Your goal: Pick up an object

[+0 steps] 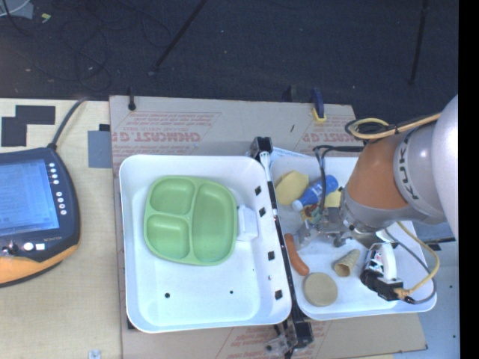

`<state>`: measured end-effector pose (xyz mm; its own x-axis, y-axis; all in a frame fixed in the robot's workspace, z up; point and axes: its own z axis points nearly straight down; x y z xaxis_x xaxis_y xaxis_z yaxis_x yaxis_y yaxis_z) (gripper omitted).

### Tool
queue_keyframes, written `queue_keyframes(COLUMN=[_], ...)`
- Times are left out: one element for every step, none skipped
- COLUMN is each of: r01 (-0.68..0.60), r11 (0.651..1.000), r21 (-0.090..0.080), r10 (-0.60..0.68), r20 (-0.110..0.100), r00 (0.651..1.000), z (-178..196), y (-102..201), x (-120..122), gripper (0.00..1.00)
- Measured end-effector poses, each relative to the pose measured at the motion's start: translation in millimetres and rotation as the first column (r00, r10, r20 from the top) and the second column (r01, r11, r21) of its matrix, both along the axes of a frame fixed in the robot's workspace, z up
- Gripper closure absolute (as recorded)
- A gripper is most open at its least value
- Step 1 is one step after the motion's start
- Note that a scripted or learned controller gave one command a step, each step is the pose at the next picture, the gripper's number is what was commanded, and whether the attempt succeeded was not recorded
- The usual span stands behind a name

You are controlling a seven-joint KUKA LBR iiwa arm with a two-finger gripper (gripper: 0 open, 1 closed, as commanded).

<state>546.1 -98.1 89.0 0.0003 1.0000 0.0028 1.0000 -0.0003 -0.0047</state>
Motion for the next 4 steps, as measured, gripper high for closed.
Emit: queue_keyframes(r01=[0.001,0.003,0.003,0.004], r11=[1.0,1.0,1.0,1.0], r21=[0.004,0.004,0.005,0.006], r10=[-0.001,-0.003,-0.003,-0.004], r20=[0.003,0.002,-0.001,-0.001], r00=[1.0,1.0,1.0,1.0], z=[11.0,10.2,19.6,19.2], y=[1.3,1.2,0.3,0.4], x=[1.4,1.0,0.9,0.7], gripper=[1.0,0.0,1.0,0.0])
